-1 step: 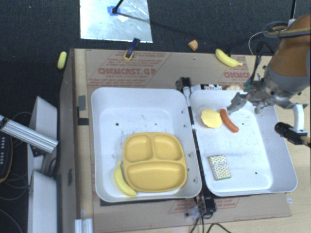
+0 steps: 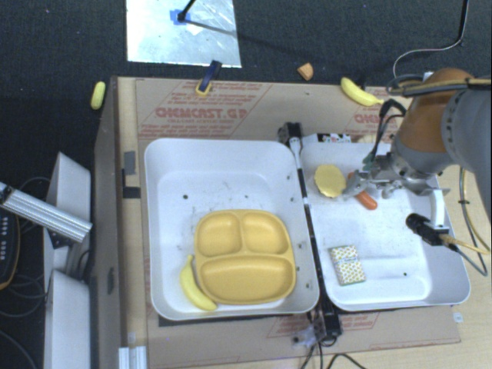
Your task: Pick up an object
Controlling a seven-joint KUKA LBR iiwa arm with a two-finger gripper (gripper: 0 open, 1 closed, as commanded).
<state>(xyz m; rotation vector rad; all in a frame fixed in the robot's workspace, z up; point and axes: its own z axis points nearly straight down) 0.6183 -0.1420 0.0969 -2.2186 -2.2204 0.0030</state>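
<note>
Likely trouble: the gripper [image 2: 367,181], opening impossible to tell, hangs just beside the small orange carrot-shaped plastic toy [image 2: 367,201] and may nudge it aside.

Grey arm [image 2: 467,129], orange band [image 2: 427,121], black cables [image 2: 392,112]

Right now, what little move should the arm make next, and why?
Probably a short drop straight down. The gripper hangs low in the right bin, just above a small orange piece and beside a yellow disc. I see nothing held between its fingers, so the orange piece looks like the nearest thing to try.
</note>
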